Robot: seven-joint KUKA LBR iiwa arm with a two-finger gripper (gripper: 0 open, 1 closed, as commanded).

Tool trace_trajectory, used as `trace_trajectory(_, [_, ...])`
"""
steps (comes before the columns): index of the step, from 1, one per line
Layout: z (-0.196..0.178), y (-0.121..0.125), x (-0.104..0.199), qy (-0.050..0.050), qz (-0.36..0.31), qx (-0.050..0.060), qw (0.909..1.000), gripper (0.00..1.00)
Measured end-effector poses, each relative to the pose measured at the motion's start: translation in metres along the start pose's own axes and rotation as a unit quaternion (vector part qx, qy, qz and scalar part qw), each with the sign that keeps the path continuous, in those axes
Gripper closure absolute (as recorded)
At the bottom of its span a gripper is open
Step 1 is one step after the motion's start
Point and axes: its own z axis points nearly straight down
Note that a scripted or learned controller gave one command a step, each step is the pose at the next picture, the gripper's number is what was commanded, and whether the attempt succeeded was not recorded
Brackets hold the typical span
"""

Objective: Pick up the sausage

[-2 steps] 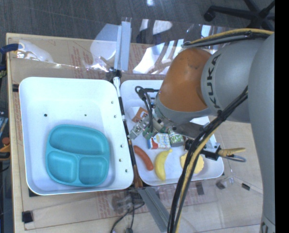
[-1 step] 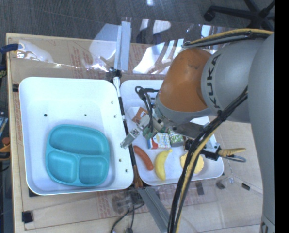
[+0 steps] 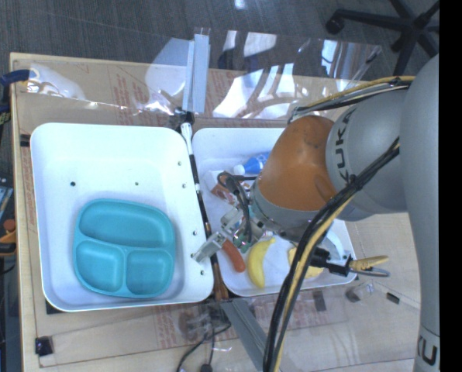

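Just beside the banana [image 3: 259,260], the sausage [image 3: 235,257] is lying diagonally, directly under the end effector [image 3: 229,235], whose closure I cannot tell.

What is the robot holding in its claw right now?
It cannot be told. The end effector is low in the right bin, beside the sausage and the banana, but nothing shows clearly between its fingers.
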Motion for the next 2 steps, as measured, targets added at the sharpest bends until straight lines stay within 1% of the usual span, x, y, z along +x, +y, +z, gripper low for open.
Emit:
trace_trajectory(1, [0.0205, 0.0004, 0.0010, 0.004, -0.046, -0.010, 0.9989, 0.00])
trace_trajectory(2, [0.0187, 0.0031, 0.0000, -0.002, -0.133, -0.014, 0.9911, 0.00])
